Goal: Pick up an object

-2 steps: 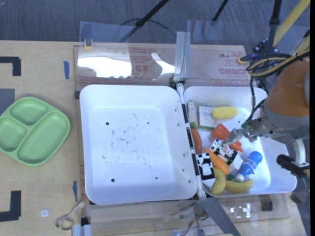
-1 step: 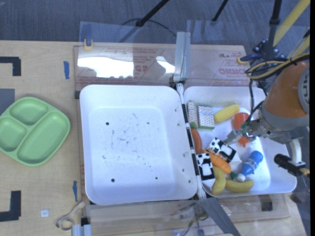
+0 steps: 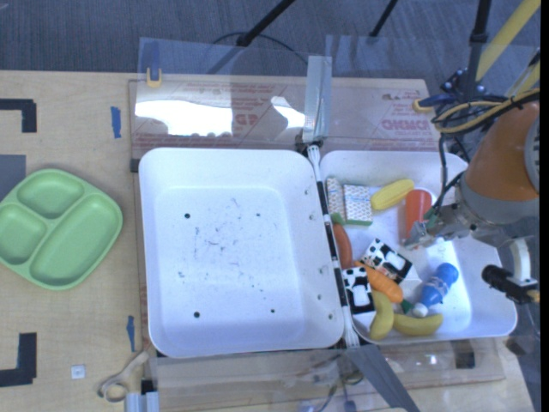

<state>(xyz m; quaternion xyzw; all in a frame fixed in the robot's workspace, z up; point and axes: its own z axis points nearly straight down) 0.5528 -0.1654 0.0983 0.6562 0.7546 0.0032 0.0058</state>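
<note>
While pincer (image 3: 418,233) hovers | right bin (image 3: 489,312): banana (image 3: 418,323), bottle (image 3: 436,285), carrot (image 3: 383,283).

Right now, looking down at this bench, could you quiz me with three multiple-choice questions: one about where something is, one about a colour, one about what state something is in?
1. Where are the toys piled?
A. In the bin on the view's left
B. In the bin on the view's right
C. On the green plate

2. What colour is the small bottle?
A. Blue
B. Pink
C. Black

3. How is the divided plate placed?
A. Stacked inside a bin
B. Flat on the wooden bench, outside the bins
C. Hanging from the arm

Answers:
1. B: the yellow corn, carrot and bananas all lie in the right bin, near the claw.
2. A: the bottle has a blue body and white cap.
3. B: the green plate lies flat on the bench, beside the left bin.
</note>
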